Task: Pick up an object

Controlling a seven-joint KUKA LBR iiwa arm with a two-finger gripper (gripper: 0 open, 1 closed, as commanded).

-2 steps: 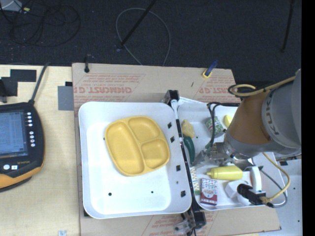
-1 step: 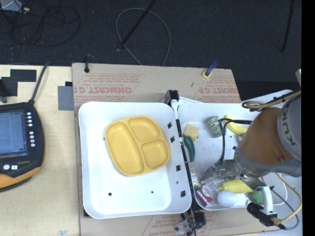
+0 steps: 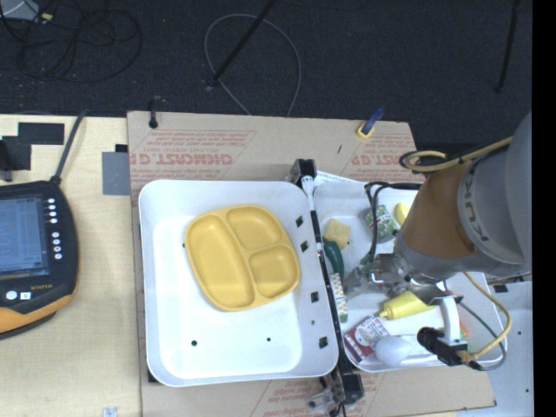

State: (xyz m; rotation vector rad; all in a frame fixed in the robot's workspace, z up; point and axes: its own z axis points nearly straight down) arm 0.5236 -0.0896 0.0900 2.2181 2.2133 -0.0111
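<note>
Yellow squeeze bottle (image 3: pixel 405 304) lies just below the claw (image 3: pixel 375 273), which hangs low in the right bin (image 3: pixel 486 315); whether it is open cannot be told.

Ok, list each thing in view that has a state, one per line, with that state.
Yellow divided plate: lying flat in the left bin, right side up, nothing in its compartments.
Yellow bottle: lying on its side in the right bin, beside the arm.
Gripper: low inside the right bin, among the items.
White object: lying at the near end of the right bin.
Handheld pendant: on the bench, screen lit.
</note>
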